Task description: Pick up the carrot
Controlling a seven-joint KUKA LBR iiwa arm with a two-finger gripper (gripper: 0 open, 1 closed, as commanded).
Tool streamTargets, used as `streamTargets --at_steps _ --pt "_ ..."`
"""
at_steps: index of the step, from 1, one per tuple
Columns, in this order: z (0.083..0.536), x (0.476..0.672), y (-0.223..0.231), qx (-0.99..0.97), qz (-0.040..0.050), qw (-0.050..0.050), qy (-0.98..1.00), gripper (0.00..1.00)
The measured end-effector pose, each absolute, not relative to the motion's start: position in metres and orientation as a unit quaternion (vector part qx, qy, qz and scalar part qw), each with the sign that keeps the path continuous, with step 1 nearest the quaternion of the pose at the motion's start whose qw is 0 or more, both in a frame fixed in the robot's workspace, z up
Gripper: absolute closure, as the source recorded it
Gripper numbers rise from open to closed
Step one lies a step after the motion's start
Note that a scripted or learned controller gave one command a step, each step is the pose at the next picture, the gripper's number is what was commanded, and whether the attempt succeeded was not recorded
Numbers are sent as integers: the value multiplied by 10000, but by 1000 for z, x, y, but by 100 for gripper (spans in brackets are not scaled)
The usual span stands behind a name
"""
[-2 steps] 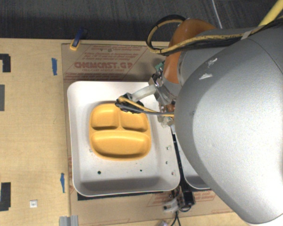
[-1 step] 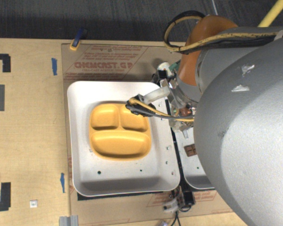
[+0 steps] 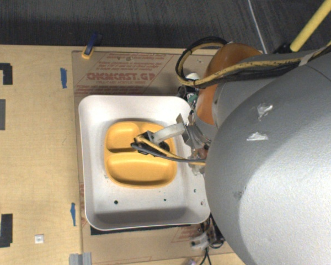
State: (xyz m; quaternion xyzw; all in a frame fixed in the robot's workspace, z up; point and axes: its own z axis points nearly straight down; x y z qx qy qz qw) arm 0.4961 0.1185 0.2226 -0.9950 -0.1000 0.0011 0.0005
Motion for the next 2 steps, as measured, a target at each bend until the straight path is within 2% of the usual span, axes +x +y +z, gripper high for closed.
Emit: streamTargets --at_steps 1,2 --pt "257 479 105 -9908 3 1 -1354 100" --pt "221 479 74 -9949 19 12 -1006 100"
